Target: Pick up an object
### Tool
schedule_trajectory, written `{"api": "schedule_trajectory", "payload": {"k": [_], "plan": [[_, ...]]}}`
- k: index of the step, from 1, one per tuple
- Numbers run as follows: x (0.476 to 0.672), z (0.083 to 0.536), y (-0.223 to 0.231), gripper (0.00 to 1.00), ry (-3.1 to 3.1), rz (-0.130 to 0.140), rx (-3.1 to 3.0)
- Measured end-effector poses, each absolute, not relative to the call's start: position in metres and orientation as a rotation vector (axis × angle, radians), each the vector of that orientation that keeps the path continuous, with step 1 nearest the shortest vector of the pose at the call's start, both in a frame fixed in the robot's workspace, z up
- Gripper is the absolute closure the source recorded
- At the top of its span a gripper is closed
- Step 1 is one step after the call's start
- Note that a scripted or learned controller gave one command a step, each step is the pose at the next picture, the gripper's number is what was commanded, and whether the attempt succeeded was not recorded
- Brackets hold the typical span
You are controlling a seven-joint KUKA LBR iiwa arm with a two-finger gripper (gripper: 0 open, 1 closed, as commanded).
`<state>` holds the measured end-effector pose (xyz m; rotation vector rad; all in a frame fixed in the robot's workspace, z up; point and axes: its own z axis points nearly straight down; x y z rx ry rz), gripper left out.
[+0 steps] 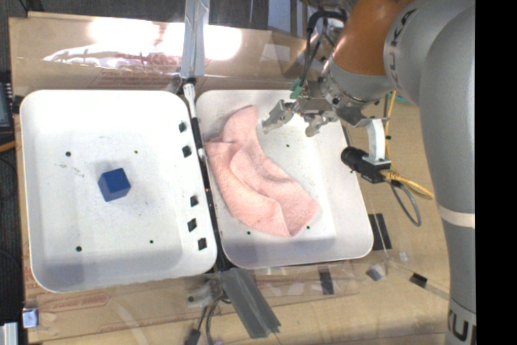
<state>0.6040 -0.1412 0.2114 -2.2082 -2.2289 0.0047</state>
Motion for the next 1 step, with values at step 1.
{"api": "schedule_trajectory", "payload": {"k": [1], "plan": [[0.5975,0.0921,-0.1672,0.0,-2.355,0.001,-2.078]]}}
